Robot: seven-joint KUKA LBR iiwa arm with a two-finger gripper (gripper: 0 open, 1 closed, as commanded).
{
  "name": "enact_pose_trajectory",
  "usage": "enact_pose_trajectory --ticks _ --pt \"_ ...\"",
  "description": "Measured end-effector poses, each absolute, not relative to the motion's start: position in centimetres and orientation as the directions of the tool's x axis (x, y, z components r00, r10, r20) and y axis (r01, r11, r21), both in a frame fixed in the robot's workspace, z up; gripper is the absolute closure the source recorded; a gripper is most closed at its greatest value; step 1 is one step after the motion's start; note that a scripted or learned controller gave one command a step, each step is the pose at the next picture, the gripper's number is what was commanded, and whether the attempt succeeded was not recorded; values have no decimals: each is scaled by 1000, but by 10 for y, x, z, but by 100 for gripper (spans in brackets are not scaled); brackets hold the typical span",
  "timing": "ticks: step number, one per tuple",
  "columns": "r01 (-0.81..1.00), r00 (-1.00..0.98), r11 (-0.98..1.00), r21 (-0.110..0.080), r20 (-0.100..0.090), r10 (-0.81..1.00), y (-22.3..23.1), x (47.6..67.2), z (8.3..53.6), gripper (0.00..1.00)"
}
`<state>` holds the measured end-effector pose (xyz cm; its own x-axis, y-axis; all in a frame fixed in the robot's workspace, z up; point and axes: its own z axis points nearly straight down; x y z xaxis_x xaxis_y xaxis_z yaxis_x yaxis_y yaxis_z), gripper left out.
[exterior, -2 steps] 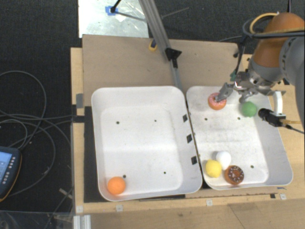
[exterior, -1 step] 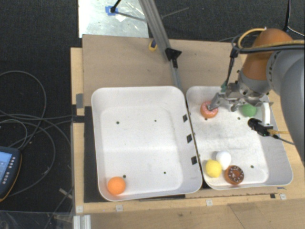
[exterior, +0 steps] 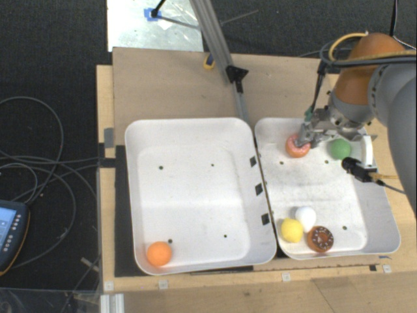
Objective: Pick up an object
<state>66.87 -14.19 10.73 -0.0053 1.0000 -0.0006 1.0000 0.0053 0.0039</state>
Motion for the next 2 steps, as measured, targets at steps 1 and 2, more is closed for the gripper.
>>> enact_pose_trajectory --ticks 1,2 --pt "1000 -6 6 8 -1 1000 -138 680 160 100" --pt "1000 -7 7 8 -1 1000 -128 681 212 100"
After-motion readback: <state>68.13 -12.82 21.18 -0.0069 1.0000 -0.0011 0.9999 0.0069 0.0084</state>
